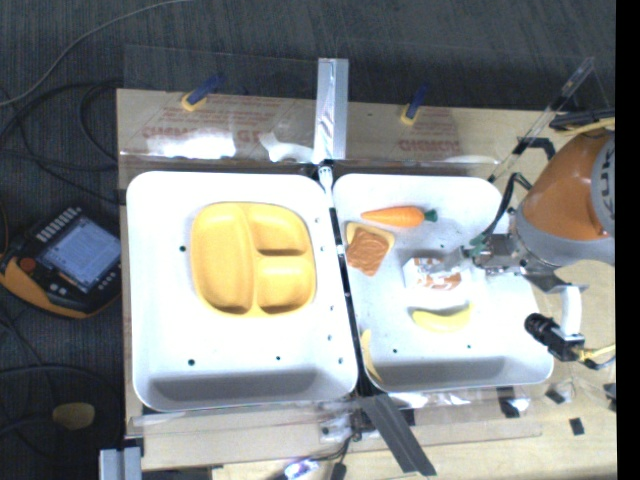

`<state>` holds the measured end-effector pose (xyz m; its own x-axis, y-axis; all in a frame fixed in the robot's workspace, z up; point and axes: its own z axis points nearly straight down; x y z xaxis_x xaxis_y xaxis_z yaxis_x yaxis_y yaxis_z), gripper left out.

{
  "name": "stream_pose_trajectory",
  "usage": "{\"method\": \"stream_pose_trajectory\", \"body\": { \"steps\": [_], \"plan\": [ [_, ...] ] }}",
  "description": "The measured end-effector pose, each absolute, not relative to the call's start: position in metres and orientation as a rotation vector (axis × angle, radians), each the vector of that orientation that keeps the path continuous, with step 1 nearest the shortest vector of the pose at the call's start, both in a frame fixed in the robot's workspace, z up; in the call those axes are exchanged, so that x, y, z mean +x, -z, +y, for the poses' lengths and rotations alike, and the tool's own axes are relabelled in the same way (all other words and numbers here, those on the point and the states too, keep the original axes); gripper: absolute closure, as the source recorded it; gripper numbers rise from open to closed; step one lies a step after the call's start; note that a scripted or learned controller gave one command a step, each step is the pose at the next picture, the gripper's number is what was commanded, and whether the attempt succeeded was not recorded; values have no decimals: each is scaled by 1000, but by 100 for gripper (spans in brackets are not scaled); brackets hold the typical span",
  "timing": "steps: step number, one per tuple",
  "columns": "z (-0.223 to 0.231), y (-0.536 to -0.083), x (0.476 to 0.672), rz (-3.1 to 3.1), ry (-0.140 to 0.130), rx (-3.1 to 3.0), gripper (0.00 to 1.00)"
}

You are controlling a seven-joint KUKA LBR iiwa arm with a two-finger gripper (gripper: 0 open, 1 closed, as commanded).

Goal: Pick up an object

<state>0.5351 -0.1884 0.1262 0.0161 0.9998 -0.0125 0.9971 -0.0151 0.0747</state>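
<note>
The gripper (478,255) sits low in the right bin (500,363), just right of a white-and-red packet (436,274); whether it is open or closed cannot be told. A carrot (396,216) lies beyond the packet, a banana (441,317) nearer, a brown slice (367,251) left. A yellow tray (252,258) sits in the left bin (160,358).

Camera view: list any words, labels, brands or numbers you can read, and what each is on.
Nothing can be read for certain.
Clear sheet behind the bins: reddish printed lettering, too blurred to read.
Handheld pendant on the floor: lit screen, content too small to read.
White packet in the right bin: red-brown print, too blurred to read.
Yellow tray, carrot, banana: no visible text.
</note>
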Motion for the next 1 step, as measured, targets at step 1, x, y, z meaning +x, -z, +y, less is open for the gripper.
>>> {"method": "stream_pose_trajectory", "body": {
  "steps": [1],
  "plan": [
    [-144,-89,495,2351,-6,2060,0]
  ]
}}
